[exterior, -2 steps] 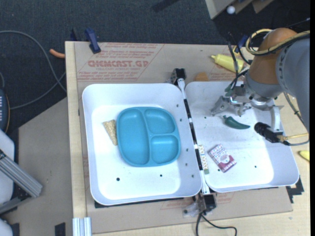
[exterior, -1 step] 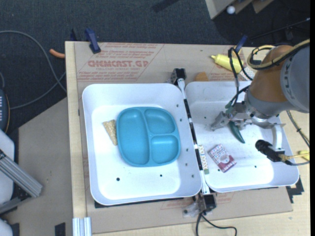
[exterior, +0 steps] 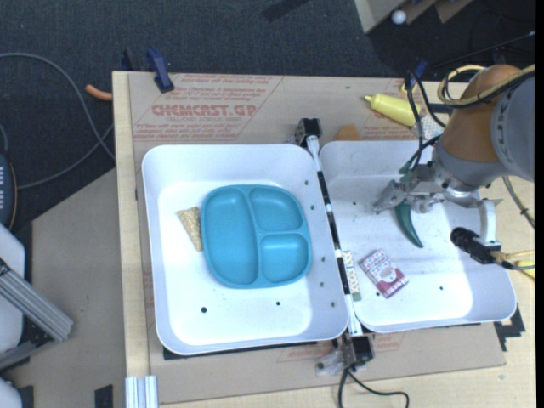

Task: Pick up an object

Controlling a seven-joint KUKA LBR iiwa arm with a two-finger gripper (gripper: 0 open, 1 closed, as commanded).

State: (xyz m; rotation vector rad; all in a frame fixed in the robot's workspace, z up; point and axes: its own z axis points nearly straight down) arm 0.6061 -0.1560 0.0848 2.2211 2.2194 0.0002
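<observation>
Two bins: set side by side on the bench, left bin and right bin.
Left bin: a blue plate lies at its centre; a tan wedge is tucked at the plate's 9 o'clock edge.
Right bin: a green pepper lies near centre; a pink packet lies at the pepper's 7 o'clock, apart from it.
Gripper: seen over the pepper's upper end; finger spread and any grasp cannot be told.
Bench: a yellow item lies at the right bin's 12 o'clock.
</observation>
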